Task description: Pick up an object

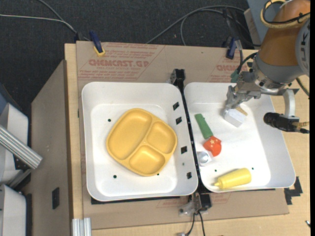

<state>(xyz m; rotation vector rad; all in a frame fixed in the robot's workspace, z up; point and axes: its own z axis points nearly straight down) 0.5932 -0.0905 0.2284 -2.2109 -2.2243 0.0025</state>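
Currently the end effector (pixel 237 103) sits low in the far half of the right bin (pixel 275 151), directly over a white block (pixel 235 117). Its body covers the block's upper edge, so contact between the two can't be confirmed. Whether the end effector is open or closed can't be told from this angle. The block looks to be lying on the bin floor, slightly skewed, well clear of the walls.

The arm (pixel 283 38) is cut off by the top and right edges of the frame.

Other hard-to-read bits:
- A green stick (pixel 202 125) lies near the divider, its near end just at a red lump (pixel 212 146). Can't tell whether that's one item or two.
- A small silvery thing (pixel 203 157) sits against the divider wall just beside the red lump, too small to identify.

Counts:
- Bins: two, side by side on a cardboard sheet (pixel 147 63) on the tabletop (pixel 49 132).
- Right bin: block, stick, lump, silvery thing, plus one yellow bottle (pixel 233 178) on its side at the near rim. That makes five pieces, or four if stick and lump are joined.
- Left bin (pixel 98 166): one yellow plate (pixel 141 141) with three compartments, roughly centred.
- Blue clamps: two on the sheet's far edge, one at (pixel 97 43) and one at (pixel 231 47).
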